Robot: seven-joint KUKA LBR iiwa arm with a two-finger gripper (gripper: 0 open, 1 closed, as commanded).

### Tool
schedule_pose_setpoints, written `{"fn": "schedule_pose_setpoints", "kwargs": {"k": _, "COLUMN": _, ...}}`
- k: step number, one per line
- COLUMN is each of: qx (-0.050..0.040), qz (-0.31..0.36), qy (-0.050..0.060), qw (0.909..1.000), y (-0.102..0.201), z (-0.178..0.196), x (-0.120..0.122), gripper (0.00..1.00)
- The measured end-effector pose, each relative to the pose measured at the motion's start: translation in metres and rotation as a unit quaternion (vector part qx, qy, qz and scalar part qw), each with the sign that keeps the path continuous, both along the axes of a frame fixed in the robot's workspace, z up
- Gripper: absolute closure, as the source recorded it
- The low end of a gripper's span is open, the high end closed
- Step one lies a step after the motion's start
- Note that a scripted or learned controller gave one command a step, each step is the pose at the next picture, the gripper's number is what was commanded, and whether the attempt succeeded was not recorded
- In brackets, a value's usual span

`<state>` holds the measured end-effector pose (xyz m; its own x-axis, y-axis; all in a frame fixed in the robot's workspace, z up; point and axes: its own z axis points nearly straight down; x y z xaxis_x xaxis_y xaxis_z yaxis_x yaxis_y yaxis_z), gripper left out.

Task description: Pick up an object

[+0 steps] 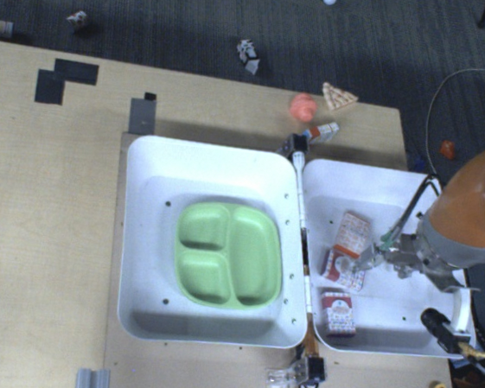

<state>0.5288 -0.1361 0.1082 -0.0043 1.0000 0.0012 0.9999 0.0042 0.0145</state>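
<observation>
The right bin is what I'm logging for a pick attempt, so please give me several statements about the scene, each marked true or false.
1. The green divided tray lies in the left bin. True.
2. The right bin holds a blue bottle. False: it holds small red and white cartons.
3. The end effector is over the right bin, beside the cartons. True.
4. The pink ball lies inside the left bin. False: it rests on the bench behind the bins.
</observation>
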Motion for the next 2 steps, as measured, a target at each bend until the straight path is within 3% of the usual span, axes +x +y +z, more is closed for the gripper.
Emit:
{"fn": "schedule_pose_setpoints", "kwargs": {"k": 1, "qx": -0.0044, "qz": -0.003, "qy": -0.006, "qw": 1.0, "y": 0.028, "z": -0.017, "x": -0.035, "gripper": 0.0}}
{"fn": "schedule_pose_setpoints", "kwargs": {"k": 2, "qx": -0.0006, "qz": -0.001, "qy": -0.008, "qw": 1.0, "y": 0.031, "z": -0.005, "x": -0.032, "gripper": 1.0}}
